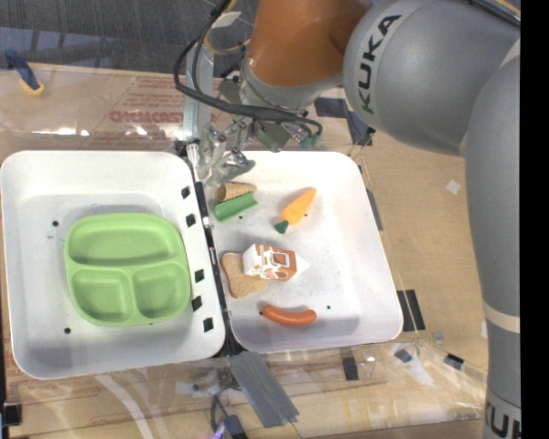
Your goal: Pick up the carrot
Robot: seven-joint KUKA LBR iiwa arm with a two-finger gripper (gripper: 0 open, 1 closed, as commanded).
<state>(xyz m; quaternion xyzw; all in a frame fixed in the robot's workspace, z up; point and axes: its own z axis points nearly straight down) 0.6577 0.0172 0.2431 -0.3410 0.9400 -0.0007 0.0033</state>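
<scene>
The orange carrot point(298, 207) with a green tip lies in the right bin point(371, 273), toward its back, pointing up and right. My gripper point(218, 165) hangs over the bin's back left corner, well to the left of the carrot and apart from it. Its metal fingers point down near a tan cone-shaped toy point(237, 190) and a green bean-like piece point(235, 207). Nothing shows between the fingers.
A small milk-carton toy point(269, 262) rests on a tan cookie shape point(239, 277) mid-bin. A red sausage point(289, 315) lies near the front wall. The left bin point(27, 199) holds a green divided plate point(125, 269). The arm's bulk looms over the back right.
</scene>
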